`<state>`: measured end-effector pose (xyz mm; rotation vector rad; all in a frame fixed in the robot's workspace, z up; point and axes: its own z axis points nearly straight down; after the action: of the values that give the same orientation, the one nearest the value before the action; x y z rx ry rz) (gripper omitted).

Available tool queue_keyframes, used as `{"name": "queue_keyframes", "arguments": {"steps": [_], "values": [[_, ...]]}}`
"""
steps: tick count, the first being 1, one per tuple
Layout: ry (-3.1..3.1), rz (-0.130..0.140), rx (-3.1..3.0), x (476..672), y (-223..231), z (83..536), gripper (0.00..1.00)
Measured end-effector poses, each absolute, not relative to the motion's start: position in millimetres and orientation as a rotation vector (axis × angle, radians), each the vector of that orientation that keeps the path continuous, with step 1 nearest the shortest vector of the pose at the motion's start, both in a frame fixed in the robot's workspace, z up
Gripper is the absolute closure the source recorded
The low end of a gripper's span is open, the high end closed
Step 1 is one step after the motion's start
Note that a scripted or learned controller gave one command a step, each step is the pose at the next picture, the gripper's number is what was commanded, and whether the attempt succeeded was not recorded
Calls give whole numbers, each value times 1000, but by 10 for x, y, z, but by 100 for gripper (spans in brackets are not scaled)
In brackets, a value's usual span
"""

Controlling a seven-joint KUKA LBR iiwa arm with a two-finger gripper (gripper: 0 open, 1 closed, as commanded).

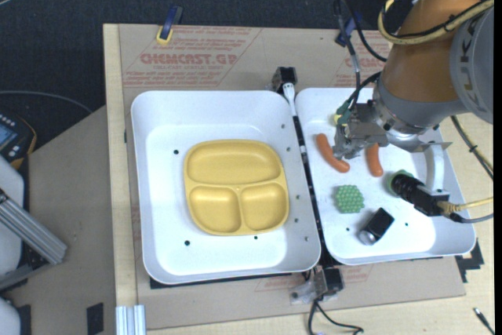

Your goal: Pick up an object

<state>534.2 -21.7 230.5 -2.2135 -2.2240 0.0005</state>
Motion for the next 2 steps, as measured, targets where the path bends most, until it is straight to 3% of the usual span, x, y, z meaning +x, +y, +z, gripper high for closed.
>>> {"name": "queue_keyframes", "arguments": {"steps": [1, 2], "values": [[-2225, 1, -2211, 5329, 361, 2218, 100], [-2222, -2, -2222, 5263, 237, 2354, 100]]}}
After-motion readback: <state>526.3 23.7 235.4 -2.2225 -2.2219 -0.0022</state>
